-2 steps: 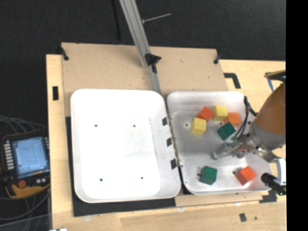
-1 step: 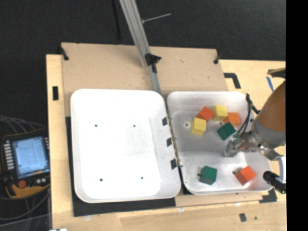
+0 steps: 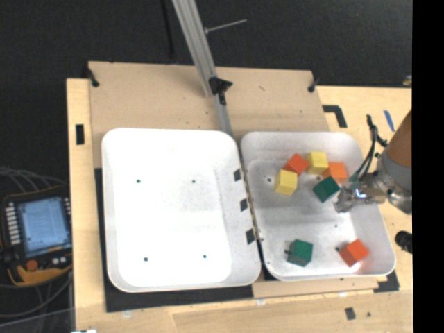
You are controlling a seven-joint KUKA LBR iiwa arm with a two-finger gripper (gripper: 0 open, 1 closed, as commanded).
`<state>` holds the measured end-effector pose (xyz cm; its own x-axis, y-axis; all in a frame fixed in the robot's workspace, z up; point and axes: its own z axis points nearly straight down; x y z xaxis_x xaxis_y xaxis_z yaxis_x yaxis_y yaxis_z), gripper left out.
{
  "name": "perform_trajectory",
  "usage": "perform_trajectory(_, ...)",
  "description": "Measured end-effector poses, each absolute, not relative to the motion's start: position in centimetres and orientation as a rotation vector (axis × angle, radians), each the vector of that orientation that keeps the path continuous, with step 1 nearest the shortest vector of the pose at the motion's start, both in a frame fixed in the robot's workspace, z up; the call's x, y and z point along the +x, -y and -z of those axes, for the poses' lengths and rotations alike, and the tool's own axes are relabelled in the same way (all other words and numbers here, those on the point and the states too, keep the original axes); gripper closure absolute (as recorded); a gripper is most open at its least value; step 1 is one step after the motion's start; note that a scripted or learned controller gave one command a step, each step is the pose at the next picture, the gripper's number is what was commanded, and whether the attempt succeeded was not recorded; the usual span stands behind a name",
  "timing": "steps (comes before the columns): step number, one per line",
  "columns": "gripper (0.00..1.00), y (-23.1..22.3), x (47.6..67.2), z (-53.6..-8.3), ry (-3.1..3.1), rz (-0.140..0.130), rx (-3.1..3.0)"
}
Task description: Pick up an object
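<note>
End effector (image 3: pixel 349 198): we cannot tell its state; metallic tip beside a green cube (image 3: pixel 325 188) in the glossy right bin (image 3: pixel 272 155).

One fixed overhead camera, slanted down over both white bins (image 3: pixel 173 144).
</note>
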<state>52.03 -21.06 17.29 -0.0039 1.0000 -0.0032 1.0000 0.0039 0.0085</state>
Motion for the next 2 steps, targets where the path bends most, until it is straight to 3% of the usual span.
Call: perform_trajectory(2,1.00,20.8,52.1,-26.2,-2.222,-0.005,2.211)
